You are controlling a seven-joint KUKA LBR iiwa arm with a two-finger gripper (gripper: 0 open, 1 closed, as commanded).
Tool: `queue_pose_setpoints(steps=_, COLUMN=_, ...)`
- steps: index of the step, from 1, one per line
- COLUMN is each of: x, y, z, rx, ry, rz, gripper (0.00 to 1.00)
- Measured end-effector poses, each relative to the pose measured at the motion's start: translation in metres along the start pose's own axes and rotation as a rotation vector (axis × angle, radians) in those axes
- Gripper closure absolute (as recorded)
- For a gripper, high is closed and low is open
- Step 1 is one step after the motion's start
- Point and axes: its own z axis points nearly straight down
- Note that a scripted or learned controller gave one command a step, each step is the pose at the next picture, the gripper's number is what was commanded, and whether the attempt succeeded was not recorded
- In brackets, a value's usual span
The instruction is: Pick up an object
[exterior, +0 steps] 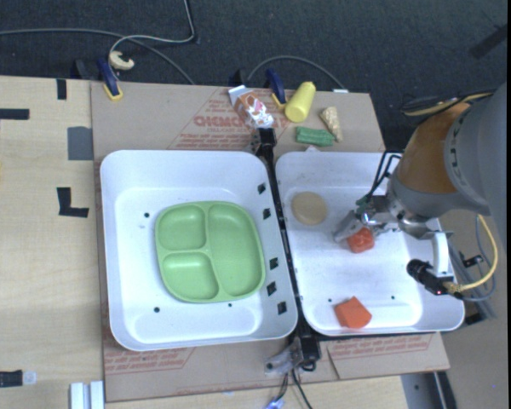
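Two bins (119, 228): tray (209, 250), three objects

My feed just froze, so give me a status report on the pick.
Gripper down in right bin, at small red object; grasp unclear. Tan disc beside it, apart. Orange block nearer front wall.

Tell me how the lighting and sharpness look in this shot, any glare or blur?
Camera view: even overhead light with soft, faint shadows; the white bins look bright but not blown out, with mild sheen on the green plate. Focus is slightly soft overall; the claw and the red piece beside it are small and fuzzy, so fine detail there is unclear.
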Motion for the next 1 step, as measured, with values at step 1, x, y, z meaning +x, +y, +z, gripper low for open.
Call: queue_pose_setpoints(steps=1, x=0.0692, y=-0.0304, z=-0.0972, rx=0.007, ry=0.000, rz=0.001, gripper=1.00)
